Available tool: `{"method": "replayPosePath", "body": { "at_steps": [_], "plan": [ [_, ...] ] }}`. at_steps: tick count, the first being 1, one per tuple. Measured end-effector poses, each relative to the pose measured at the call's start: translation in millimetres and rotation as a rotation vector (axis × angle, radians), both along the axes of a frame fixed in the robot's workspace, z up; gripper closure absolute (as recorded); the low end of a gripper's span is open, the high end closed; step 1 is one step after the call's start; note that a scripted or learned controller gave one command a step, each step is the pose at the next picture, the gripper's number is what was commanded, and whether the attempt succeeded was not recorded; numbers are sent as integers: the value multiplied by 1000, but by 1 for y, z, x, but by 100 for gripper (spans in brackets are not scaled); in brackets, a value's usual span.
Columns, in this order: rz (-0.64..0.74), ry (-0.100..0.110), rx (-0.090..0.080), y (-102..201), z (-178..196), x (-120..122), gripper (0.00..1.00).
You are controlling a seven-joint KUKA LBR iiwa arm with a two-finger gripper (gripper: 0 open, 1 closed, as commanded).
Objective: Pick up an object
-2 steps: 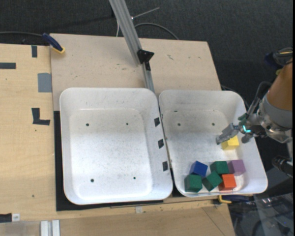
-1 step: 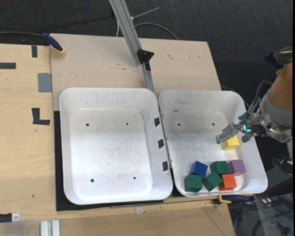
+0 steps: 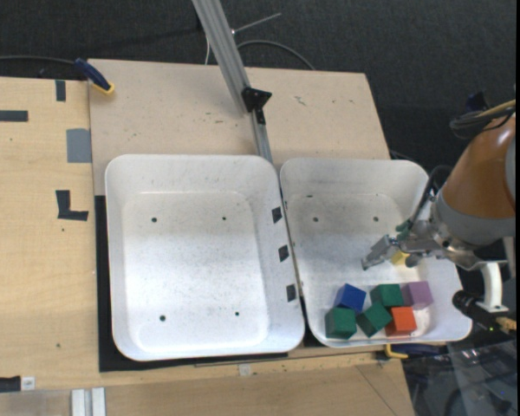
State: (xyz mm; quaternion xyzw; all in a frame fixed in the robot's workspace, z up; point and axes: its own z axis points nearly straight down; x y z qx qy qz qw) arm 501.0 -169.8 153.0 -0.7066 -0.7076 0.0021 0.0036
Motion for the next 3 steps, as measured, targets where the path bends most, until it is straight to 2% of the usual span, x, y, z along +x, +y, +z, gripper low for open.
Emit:
{"method": "replayPosePath", "body": {
  "at_steps": [1,2,3],
  "plan": [
    [-2,1,0,-3,-61,-9,0],
    [-1,-5,-1,-2,-61,-10,0],
    [-1,-4,0,-2,-52,-10,100]
  ]
}}
